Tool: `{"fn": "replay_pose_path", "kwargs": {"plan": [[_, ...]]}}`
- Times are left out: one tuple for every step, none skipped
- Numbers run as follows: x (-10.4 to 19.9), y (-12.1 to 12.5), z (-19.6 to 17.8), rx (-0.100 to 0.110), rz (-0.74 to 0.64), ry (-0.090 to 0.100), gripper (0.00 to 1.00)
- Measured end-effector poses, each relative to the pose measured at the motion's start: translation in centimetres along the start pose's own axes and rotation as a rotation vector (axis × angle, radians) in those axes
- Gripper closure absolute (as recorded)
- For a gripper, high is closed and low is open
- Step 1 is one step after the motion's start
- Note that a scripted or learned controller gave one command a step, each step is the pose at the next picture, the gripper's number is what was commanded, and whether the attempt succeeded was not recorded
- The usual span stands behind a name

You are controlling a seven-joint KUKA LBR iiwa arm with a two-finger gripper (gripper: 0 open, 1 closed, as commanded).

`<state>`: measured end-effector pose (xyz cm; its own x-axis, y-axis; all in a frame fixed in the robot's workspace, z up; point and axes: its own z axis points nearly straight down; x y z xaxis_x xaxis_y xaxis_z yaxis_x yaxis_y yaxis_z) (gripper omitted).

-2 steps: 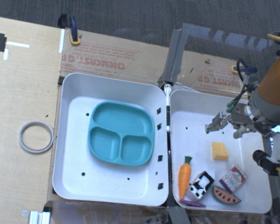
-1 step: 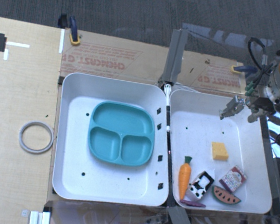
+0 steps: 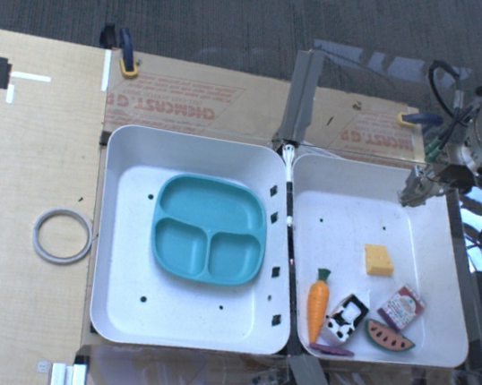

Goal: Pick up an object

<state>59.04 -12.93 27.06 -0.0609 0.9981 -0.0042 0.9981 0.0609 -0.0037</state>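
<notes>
Glossy white right bin, foam-like yellow block central, plush carrot and watermelon wedge toward six o'clock, metal pincer hovered at one o'clock, grip state unclear, teal three-part plate filled left bin

A robotics lab: a pale wooden surface bears two shallow white plastic bins, clamped flattened brown cardboard, a grey tape ring, above dark grey carpet.

Toys in right bin
</notes>
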Motion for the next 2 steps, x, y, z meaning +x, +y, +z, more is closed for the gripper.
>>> {"fn": "replay_pose_path", "kwargs": {"plan": [[0.0, 0.0, 0.0, 0.0, 0.0, 0.0, 0.0], [1.6, -9.4, 6.6, 0.001, -0.003, 0.004, 0.0]]}}
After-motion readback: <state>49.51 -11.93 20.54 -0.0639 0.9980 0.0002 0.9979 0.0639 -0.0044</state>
